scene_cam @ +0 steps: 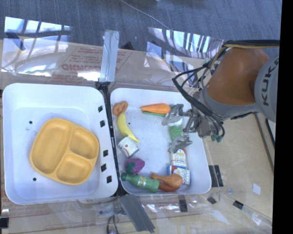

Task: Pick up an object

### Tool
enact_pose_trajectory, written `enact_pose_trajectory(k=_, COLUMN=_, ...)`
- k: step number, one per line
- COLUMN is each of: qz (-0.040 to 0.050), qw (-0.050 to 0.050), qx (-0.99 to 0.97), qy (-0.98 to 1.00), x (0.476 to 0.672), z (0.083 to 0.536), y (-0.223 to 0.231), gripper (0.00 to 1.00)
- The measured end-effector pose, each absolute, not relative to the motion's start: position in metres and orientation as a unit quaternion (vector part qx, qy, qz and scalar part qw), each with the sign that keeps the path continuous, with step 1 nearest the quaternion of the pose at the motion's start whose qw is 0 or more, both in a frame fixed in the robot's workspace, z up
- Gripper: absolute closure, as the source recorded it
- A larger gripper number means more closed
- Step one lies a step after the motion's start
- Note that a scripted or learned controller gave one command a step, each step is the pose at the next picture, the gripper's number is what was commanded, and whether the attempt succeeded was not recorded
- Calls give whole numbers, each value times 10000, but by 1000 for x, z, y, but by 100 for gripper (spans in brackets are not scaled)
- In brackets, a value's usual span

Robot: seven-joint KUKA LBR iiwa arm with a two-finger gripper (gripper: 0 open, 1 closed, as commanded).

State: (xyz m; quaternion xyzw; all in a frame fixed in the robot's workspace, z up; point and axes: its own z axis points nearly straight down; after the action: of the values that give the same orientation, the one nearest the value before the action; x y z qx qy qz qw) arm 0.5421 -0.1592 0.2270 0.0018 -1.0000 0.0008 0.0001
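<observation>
Counted 2 white bins: left (pixel 10 132) w/ 1 yellow tray (pixel 63 150), right (pixel 152 97) w/ approx. 9 toy foods. Gripper (pixel 177 130) spread open, astride small green item (pixel 176 132), right side of right bin.

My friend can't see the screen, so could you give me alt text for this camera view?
A grey and orange robot arm reaches from the right, its hand low over a green item in the right white bin of toy food: carrot, banana, green bottle. The left bin holds a yellow divided tray.
</observation>
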Motion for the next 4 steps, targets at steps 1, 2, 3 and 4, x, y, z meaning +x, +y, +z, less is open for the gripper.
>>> enact_pose_trajectory(k=1, qz=-8, qw=31, qx=-205, qy=-9998, x=539, z=108, y=-205, gripper=0)
enact_pose_trajectory(k=2, qz=1, qw=-13, qx=-589, qy=-9983, x=533, z=93, y=-178, gripper=0)
enact_pose_trajectory(k=3, qz=18, qw=-77, qx=-223, qy=-9997, x=483, z=96, y=-203, gripper=0)
enact_pose_trajectory(k=4, qz=23, qw=-90, qx=-172, qy=-9998, x=485, z=107, y=-201, gripper=100)
